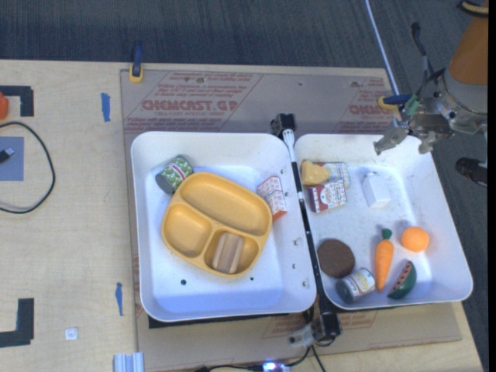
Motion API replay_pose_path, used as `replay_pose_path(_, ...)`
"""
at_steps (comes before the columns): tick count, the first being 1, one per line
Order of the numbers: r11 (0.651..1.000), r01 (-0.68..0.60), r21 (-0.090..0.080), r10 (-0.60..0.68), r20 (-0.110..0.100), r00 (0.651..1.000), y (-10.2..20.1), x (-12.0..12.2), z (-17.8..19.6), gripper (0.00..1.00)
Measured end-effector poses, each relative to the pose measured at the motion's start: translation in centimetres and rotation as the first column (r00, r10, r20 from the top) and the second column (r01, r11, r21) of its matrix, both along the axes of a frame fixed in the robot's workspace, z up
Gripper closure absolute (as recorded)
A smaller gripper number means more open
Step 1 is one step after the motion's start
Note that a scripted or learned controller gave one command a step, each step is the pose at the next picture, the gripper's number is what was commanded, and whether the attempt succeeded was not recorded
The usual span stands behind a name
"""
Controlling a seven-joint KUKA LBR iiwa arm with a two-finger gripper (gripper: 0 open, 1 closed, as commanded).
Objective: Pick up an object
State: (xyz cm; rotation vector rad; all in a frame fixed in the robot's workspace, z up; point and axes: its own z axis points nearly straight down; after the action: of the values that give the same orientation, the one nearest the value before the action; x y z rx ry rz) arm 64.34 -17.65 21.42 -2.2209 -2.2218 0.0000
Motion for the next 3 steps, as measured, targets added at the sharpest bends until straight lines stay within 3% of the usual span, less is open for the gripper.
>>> replay_pose_path(1,1.000,0.001,0.001,-0.001,-0.001,1.000,0.2,-3.1,-12.2,0.00)
replay_pose_path(2,1.000,0.001,-0.005,-0.001,0.010,1.000,5.7,-7.2,-12.5,0.00)
replay_pose_path(3,1.000,0.001,-0.001,-0.001,0.003,1.000,7.8,-11.5,-12.8,0.00)
